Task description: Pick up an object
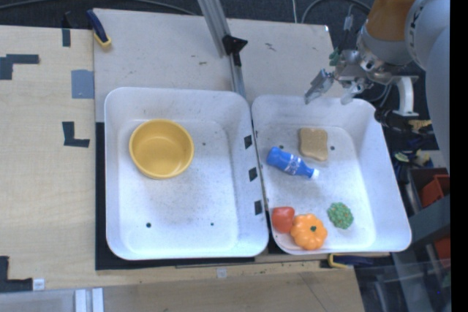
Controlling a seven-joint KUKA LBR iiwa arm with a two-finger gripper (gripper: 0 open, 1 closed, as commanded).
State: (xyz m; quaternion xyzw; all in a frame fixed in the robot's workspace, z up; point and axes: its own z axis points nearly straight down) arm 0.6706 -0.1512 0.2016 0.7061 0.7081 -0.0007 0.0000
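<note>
- Nearest the camera, along the front edge of the right bin (380, 157), lay an orange pumpkin (308, 231) touching a red tomato (283, 218), with a green broccoli floret (340, 215) just beside them to the right.
- Further back in that bin sat a blue bottle (289, 163) lying on its side at a slant, and a tan slice of bread (314, 144) close behind it, the two near each other but apart.
- The left bin (117, 157) held a yellow bowl (161, 148), upright, toward its back left.
- The gripper (333, 88) hung above the back rim of the right bin; its two fingers looked spread apart, with nothing between them.
- No object had been lifted yet; the step in hand seemed to be choosing a target and descending.
- The bread was the closest candidate, almost below the gripper, but it lay flat and might be hard to pinch.
- The bottle probably offered a surer grip: the fingers would best close across its narrow body, square to its long axis.
- The crowded front trio risked a nudge to a neighbour, so descending straight and centred would matter.
</note>
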